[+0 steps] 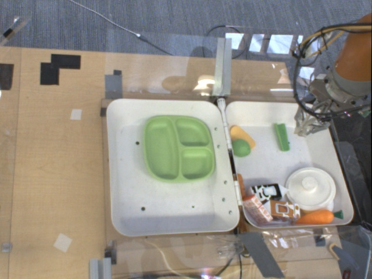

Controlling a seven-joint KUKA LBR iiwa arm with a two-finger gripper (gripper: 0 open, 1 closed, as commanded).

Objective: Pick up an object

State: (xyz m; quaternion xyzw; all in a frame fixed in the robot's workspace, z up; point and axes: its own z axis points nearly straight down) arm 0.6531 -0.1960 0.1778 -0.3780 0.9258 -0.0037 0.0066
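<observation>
From the fixed overhead camera, the grey arm with its orange band enters at about two o'clock, its wrist wrapped in looping black cables and bent downward over the back right corner of the right shallow white bin. The two-finger gripper hangs at the bin's one-o'clock corner, its metal tips pointing down toward the floor of the bin; whether they are spread or pressed together I cannot tell, and nothing shows between them. Just beside the gripper, toward nine o'clock, a small green rectangular bar lies on the bin floor, apart from the tips. At the bin's ten-o'clock side a yellow wedge-shaped toy touches a green round ball, both close to the divider. At about four o'clock sits a white round lidded bowl. Along the six-o'clock edge lie an orange plastic carrot, a small brown printed carton, a black-and-white printed packet and a reddish wrapped packet, crowded together. The left shallow white bin holds a light green three-compartment plastic tray lying flat near its centre, slightly toward twelve o'clock.
</observation>
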